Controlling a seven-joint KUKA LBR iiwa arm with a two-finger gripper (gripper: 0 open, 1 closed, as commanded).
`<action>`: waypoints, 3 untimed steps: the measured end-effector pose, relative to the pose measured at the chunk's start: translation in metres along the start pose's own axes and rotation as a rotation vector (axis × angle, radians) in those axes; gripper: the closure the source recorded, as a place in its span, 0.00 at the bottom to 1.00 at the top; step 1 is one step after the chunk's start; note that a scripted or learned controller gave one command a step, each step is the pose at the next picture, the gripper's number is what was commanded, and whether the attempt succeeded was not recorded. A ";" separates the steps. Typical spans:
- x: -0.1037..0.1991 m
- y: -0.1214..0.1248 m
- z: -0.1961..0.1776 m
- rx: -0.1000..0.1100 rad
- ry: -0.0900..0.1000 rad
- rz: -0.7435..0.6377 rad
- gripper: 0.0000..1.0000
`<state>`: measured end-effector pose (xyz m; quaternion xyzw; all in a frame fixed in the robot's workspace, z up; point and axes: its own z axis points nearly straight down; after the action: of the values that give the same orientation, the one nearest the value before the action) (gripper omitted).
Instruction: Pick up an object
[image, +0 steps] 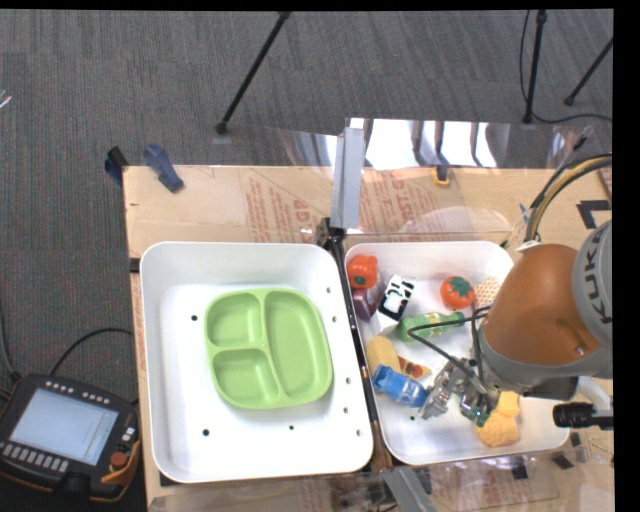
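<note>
Lower left of frame: teach pendant (62, 437) on the floor beside the bench. Left bin (165, 290) holds a green divided plate (268, 347), lying flat near its centre. Right bin (470, 455) is cluttered: orange toy (362, 271) at its upper left, black-and-white cube (399, 295) just beside that, red tomato-like piece (458, 291) further right, green bottle (432, 323) lying on its side mid-bin, yellow piece (381, 352) and blue packet (399, 385) below it at the bin's left wall. Gripper (458, 392) sits low over the bin's lower middle, between blue packet and a yellow lumpy item (501, 424) at lower right; whether it's clamped or released, can't tell. Arm's orange band (540, 305) covers the bin's right side.
</note>
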<state>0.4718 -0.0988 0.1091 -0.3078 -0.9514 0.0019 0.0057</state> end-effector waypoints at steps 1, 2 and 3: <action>-0.004 0.004 0.019 -0.011 -0.009 0.288 1.00; -0.053 0.041 0.019 -0.014 -0.010 0.649 1.00; -0.051 0.041 0.022 -0.008 -0.005 0.647 0.00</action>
<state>0.5366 -0.0955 0.0868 -0.5944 -0.8041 0.0007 0.0013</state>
